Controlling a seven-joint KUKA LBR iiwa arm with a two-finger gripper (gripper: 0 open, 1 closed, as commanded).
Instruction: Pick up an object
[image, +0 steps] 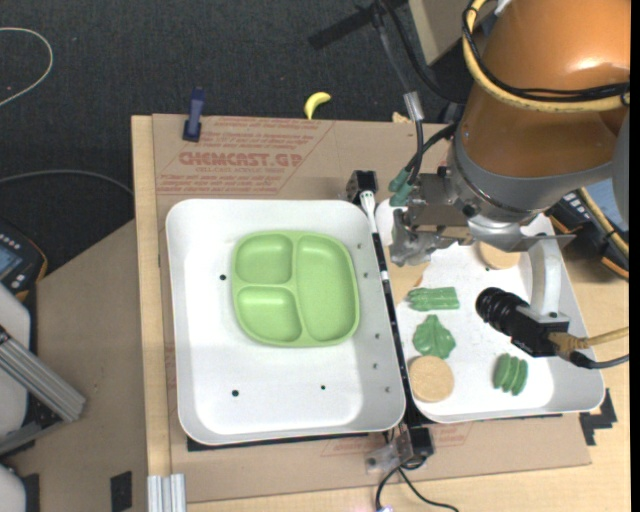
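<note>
My gripper (408, 246) hangs over the far left corner of the right bin (575, 395), close to the divider between the bins. Just in front of it lies a flat green piece (432, 298), and nearer the camera a leafy green piece (433, 337). A tan round disc (432, 379) rests by the bin's front left corner, with a small ribbed green piece (510, 373) to its right. Another tan piece (497, 260) peeks out from under the arm at the back of the bin. I see nothing between the gripper's tips.
The left bin (200, 380) holds a light green divided plate (296, 288) in its middle. The arm's orange and grey body (545, 100) covers the back right of the right bin. A small yellow thing (317, 102) and a blue clip (193, 116) lie on the board behind the bins.
</note>
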